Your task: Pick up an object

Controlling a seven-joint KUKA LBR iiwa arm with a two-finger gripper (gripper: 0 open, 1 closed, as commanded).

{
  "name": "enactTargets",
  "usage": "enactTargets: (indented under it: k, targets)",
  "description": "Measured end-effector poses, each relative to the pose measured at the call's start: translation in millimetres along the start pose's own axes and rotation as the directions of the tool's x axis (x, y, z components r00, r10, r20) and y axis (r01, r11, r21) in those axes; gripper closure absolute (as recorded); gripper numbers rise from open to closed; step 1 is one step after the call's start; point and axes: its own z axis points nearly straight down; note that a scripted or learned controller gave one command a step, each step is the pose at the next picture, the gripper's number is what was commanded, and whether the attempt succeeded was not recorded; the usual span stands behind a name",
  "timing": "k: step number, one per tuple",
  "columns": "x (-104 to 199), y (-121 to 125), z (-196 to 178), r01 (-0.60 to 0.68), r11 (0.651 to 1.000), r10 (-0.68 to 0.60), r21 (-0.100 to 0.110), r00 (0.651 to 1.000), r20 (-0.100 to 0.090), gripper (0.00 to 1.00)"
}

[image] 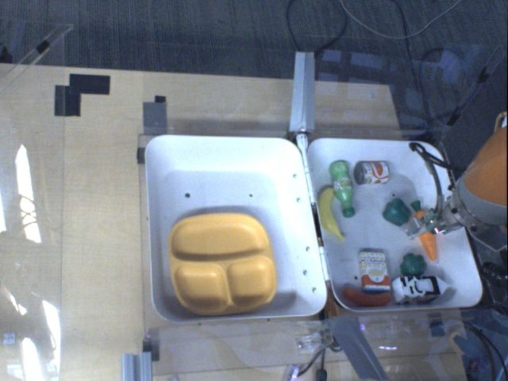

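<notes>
Here the gripper (425, 225) hangs low at the right bin's (397, 155) right wall; jaw spread: cannot tell. An orange carrot (429, 247) lies just under it, a dark green piece (397, 211) just left. Further out: green bottle (342, 186), banana (329, 213), tin can (371, 172), small carton (372, 269), sausage (366, 296). Yellow divided tray (223, 261) sits in the left bin (214, 157).
</notes>
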Motion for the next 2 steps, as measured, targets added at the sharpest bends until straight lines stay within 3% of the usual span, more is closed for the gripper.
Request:
enactTargets:
  k: [1,2]
  targets:
    - [0.7,0.6,-0.6,0.0,1.0,0.0,0.0,1.0,-0.001,0.0]
    - [-21.4,58.3,19.2,0.08,0.997,-0.079,0.015,0.997,-0.018,0.0]
